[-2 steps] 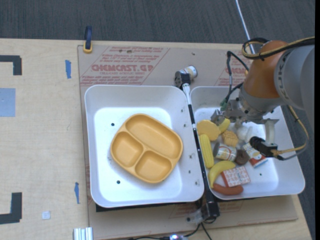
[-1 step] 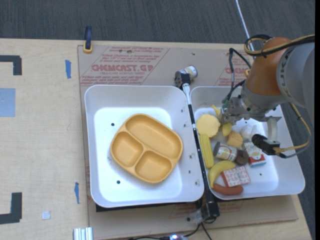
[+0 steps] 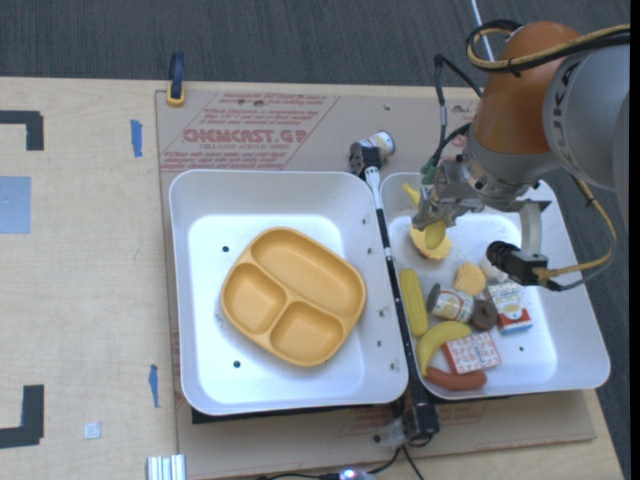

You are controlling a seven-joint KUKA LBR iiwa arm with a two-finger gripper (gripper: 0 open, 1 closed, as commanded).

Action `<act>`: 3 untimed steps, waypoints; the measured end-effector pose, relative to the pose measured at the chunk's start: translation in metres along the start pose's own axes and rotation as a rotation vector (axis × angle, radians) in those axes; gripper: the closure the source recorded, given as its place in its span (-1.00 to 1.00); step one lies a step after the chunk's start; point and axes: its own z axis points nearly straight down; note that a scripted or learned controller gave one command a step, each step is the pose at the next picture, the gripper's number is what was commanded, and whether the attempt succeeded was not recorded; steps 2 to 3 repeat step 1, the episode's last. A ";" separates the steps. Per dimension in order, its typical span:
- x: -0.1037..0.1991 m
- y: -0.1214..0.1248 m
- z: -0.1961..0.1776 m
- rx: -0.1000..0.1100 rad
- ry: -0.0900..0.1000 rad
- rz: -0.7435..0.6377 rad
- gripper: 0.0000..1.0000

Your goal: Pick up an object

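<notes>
1. From above, the table [image 3: 90, 268] carries two white bins side by side, touching along their inner walls.
2. The left bin [image 3: 200, 218] holds one thing: a yellow-orange plate [image 3: 292, 296] with three compartments, lying flat and turned at a slant near the middle of the bin.
3. The right bin [image 3: 570, 358] holds a heap of toy food, crowded toward its left and near side.
4. A corn cob [image 3: 412, 300] lies along the left wall, pointing away from me.
5. Just below it a banana [image 3: 440, 340] curves toward the near wall, touching a red-and-white box [image 3: 472, 352].
6. A red sausage [image 3: 458, 378] lies at the near edge, just under that box.
7. In the middle sit a small jar [image 3: 452, 306], a yellow block [image 3: 469, 277] and a dark brown round piece [image 3: 484, 315], close together.
8. Another red-and-white carton [image 3: 510, 304] lies just to their right.
9. The arm [image 3: 530, 88] comes in from the right, its orange band above the far part of the right bin.
10. The jaws [image 3: 436, 216] hang low over the bin's far left corner, right above a yellow, bitten-looking fruit piece [image 3: 432, 240]; the piece seems to rest on the bin floor beneath them.
11. I cannot tell how wide the jaws stand, nor whether they grip anything.
</notes>
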 end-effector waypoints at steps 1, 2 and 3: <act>-0.023 -0.057 -0.023 0.005 0.000 0.003 1.00; -0.023 -0.057 -0.023 0.005 0.000 0.003 1.00; -0.023 -0.057 -0.023 0.005 0.000 0.003 1.00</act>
